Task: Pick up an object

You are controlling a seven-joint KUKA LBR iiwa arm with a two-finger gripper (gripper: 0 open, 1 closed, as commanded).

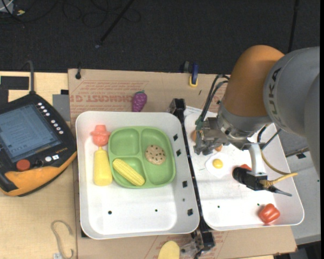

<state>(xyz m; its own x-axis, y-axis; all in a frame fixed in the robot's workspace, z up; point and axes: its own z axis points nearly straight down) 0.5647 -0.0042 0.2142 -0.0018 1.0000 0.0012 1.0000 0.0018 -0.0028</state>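
My gripper (206,144) hangs low over the back left part of the right bin (291,198), just behind a toy fried egg (217,164). A small orange piece (194,135) shows at the gripper's left side, against the bin wall; I cannot tell what it is. A red pepper-like toy (269,213) lies near the right bin's front right corner. In the left bin (129,215) a green divided plate (130,140) holds a cookie (156,154) and a corn cob (128,171). Beside the plate stand a yellow bottle (101,167) and a pink toy (100,135).
A purple grape toy (139,100) rests on the cardboard behind the left bin. A yellow toy (169,250) lies in front of the bins. A teach pendant (27,136) sits on the bench to the left. The bulky arm (270,96) covers the right bin's back.
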